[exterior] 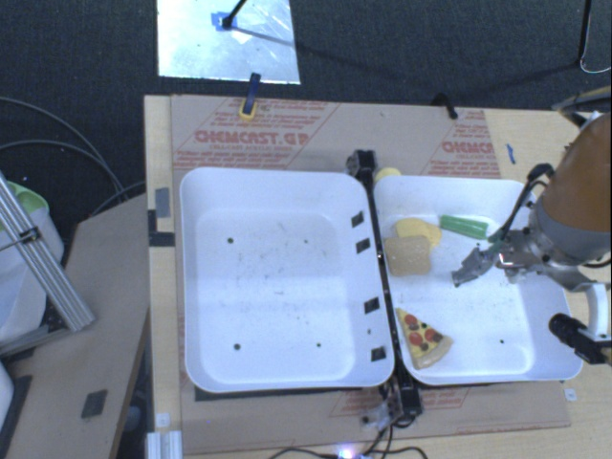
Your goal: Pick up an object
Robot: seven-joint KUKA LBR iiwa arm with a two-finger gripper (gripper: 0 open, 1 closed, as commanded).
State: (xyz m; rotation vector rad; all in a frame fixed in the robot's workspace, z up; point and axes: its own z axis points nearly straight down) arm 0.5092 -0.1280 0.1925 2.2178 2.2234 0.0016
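Note:
The right bin [497, 357] holds a tan bread slice [408, 254], a yellow cheese piece [417, 229] just behind it, a green stick-shaped piece [465, 225] and a pizza slice [422, 337] near the front left corner. My gripper [469, 267] reaches in from the right and hovers over the middle of this bin, to the right of the bread slice and below the green piece. Nothing shows between its fingers.
The left bin [277, 280] sits beside the right one, with black clips [371, 304] along the shared divider. A small yellow object [387, 174] rests at the back rim between the bins. The arm's orange band [585, 185] fills the right side.

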